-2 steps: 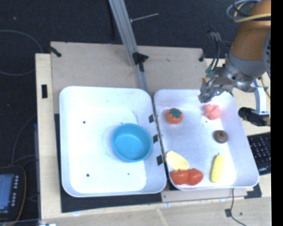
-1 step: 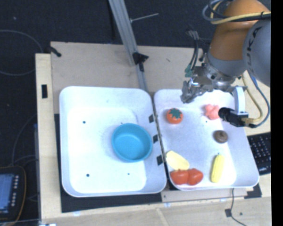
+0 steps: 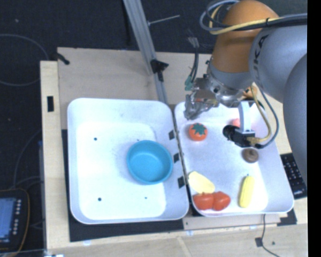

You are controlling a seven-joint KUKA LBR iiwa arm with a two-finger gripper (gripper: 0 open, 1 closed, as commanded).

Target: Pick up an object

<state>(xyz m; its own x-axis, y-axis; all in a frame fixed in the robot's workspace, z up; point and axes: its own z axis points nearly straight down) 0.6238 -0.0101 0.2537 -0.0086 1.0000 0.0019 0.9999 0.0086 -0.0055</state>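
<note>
My gripper (image 3: 195, 110) hangs over the back left corner of the right bin (image 3: 273, 197), just above and behind a small tomato with a green top (image 3: 198, 132). Nothing shows between its fingers. Further into that bin lie a brown round piece (image 3: 250, 155), a yellow banana-like piece (image 3: 246, 191), a pale yellow wedge (image 3: 201, 183) and a red pepper-like piece (image 3: 212, 201). A bit of pink (image 3: 234, 123) peeks out behind a black part of the arm.
A blue bowl (image 3: 149, 162) sits in the left bin (image 3: 91, 116), near its right wall. A grey metal pole (image 3: 142, 36) slants up from the ridge between the bins. The arm's bulk covers the back right.
</note>
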